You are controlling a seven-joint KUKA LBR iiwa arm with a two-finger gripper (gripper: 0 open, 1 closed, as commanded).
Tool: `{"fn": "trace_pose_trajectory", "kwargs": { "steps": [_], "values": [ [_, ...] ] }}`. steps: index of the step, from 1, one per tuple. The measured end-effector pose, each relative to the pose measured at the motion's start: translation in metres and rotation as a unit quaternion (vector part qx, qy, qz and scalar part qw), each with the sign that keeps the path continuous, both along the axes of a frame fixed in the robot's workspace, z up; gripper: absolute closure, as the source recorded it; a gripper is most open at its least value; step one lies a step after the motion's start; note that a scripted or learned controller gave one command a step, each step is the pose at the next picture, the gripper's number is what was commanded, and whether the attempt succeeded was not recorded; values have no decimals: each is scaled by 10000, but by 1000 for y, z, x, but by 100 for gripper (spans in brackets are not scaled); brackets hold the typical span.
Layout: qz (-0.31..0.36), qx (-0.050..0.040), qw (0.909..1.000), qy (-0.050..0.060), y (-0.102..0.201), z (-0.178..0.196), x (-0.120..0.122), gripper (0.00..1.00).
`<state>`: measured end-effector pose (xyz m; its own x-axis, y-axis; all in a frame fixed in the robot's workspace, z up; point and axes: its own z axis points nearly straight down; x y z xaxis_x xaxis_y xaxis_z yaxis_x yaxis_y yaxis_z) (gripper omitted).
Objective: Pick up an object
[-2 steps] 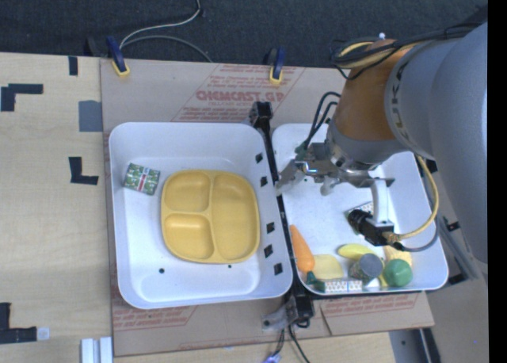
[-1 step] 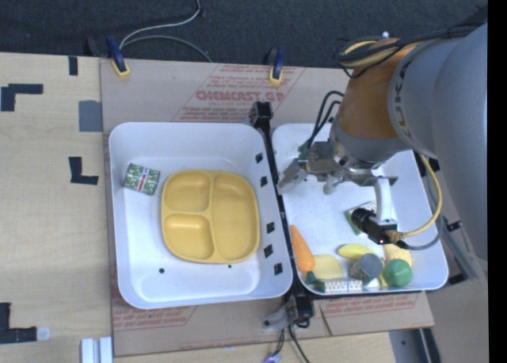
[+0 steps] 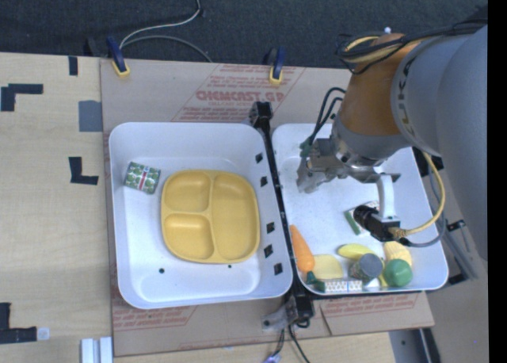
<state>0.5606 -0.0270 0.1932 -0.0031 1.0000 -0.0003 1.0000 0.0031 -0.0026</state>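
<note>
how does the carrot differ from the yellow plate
The carrot is orange, thin and pointed, lying along the left wall of the right bin. The yellow plate is broad, flat, with three sections, and sits mid left bin. Both lie flat, away from the gripper.

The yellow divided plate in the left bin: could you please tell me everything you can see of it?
The yellow divided plate is a rounded-square tray that looks like matte plastic, moulded with raised ridges into three compartments: two smaller ones toward the far side and a wider one nearer the camera. It lies flat and upright on the floor of the left bin, turned slightly askew to the walls. No items sit in its compartments. A small green and white can lies just off its far-left corner, apparently not touching it.
</note>
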Motion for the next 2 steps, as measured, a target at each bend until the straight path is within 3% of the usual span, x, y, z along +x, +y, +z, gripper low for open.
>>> {"fn": "trace_pose_trajectory", "kwargs": {
  "steps": [1, 2],
  "values": [
    [-1, 7, 10000, -2, 76, -10, 32, 100],
    [-16, -6, 10000, -10, 19, 41, -22, 100]
  ]
}}
